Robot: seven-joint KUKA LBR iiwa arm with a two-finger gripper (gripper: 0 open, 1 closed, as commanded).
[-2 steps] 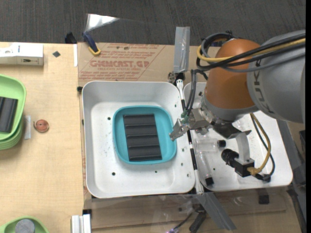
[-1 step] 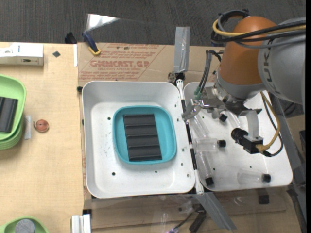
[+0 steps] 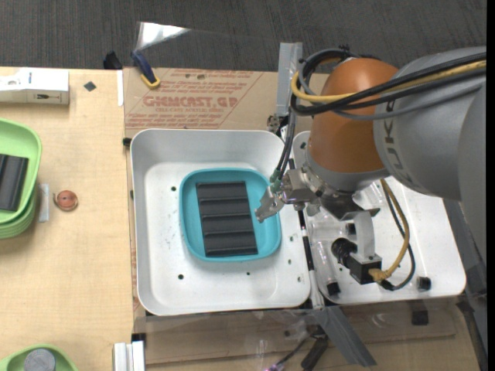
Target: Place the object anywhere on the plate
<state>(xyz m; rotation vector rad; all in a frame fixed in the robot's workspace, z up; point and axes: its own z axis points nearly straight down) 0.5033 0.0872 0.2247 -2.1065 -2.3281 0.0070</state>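
The black object is already sat on the plate, long axis running up-down. The gripper is parked just right of the plate's rim; can't be told if it's spread or pinched.

- the arm's orange band and grey body cover most of the right bin, so we cannot tell what lies in it.
- the gripper is small and partly lost under the wrist; we cannot tell how it stands.
- a green tray is cut off by the left edge, with the dark thing in it.
- a green round thing is cut by the bottom edge.
- print on the cardboard is too blurred for us to read fully.
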